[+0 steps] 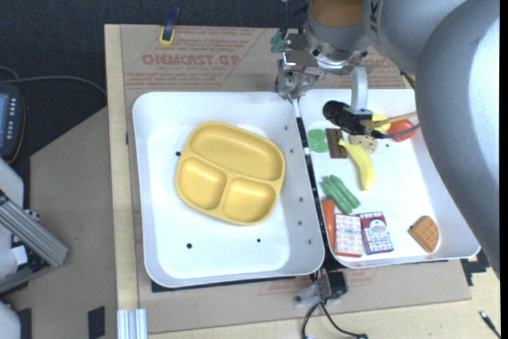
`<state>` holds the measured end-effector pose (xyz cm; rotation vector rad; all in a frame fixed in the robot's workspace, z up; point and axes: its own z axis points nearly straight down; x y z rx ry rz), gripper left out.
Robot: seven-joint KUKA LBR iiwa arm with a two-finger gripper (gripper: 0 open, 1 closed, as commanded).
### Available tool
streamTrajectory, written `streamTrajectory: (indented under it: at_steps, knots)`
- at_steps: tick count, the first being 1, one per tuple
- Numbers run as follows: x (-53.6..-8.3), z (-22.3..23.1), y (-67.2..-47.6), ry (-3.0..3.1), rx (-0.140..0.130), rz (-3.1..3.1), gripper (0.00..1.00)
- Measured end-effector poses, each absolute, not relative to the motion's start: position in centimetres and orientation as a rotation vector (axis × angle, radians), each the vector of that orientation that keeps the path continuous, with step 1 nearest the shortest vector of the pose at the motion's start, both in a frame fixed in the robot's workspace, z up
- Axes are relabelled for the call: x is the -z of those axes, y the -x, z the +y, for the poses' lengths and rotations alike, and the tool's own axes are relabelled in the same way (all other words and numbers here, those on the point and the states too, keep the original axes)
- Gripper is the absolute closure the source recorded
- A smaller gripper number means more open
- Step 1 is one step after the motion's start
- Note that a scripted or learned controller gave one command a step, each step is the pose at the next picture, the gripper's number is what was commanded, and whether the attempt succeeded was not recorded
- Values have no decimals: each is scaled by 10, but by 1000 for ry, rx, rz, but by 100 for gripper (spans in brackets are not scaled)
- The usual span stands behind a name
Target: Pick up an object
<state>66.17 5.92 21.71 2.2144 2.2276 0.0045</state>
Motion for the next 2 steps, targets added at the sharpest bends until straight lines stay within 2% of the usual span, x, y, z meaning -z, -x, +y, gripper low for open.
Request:
streamTrajectory:
  at_steps: [2]
  knots:
    - [-217, 46, -670, -2221, -2, 2218, 100]
